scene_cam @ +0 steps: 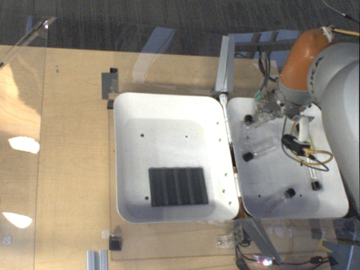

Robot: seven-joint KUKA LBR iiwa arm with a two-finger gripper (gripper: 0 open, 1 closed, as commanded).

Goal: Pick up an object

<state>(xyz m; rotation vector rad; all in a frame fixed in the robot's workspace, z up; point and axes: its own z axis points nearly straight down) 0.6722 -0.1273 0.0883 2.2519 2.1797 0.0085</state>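
The right bin (332, 204) holds several small clear items with black caps. One capped item (248, 118) lies at the far left, another (247, 156) sits mid-left, and a third (289, 193) rests near the front. A small black piece (315, 185) lies toward the right side. My gripper (262, 109) hangs low over the far left part of this bin, just right of the first capped item. The wrist hides its fingertips. I see nothing held in it.
The left bin (129, 151) holds a black ribbed pad (177, 186) near its front. A metal rail (224, 63) stands behind the gap between the bins. The grey arm (337, 94) covers the right bin's far right corner.
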